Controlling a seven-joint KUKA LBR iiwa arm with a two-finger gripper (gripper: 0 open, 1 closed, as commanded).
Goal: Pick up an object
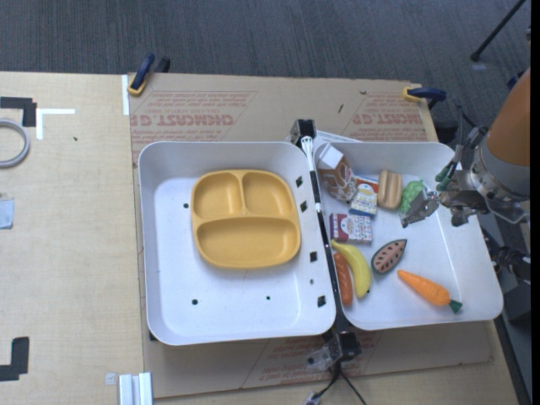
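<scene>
Nothing lifted yet, pick not started: near edge of the right bin (485, 306) holds carrot (429, 289), banana (356, 267) and a sausage beside it, with a cut fig-like piece (388, 256) just behind. Further back are small cartons, a bread roll (389, 188) and a green item (412, 196); the left bin (160, 294) carries only the yellow divided plate (246, 218). Claw (439, 205) hovers over the right bin's far right, just beside the green item; fingers look spread, nothing between them.
</scene>
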